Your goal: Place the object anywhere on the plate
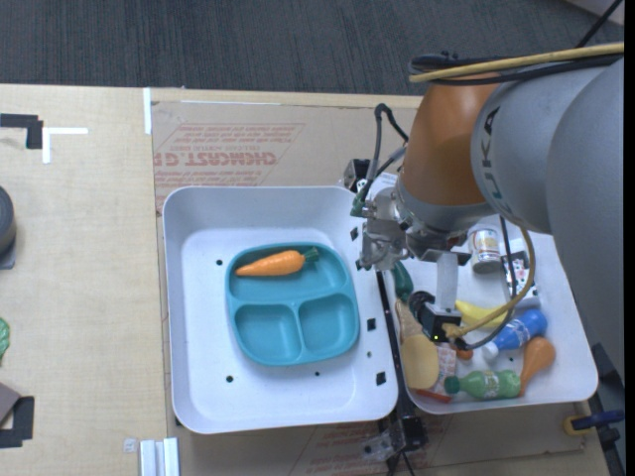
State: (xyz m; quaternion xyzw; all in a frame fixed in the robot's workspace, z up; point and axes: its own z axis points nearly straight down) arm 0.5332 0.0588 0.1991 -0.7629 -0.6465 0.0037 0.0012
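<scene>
Camera view looks down on the pincer (382, 251), poised over the seam between the two bins; whether it is open or closed, I cannot tell. Left of it, a teal divided plate (295, 305) sits in the left bin (198, 365), and the toy carrot (270, 263) lies in its top compartment, long axis left-right, green top toward the pincer. Just right and below, the right bin (566, 296) holds a clutter of toy food and bottles (486, 350).

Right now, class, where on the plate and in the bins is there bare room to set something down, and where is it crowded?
The plate has two bare lower compartments; the carrot fills the top one. The left bin has bare floor around the plate. The right bin is crowded with toys under the arm.
</scene>
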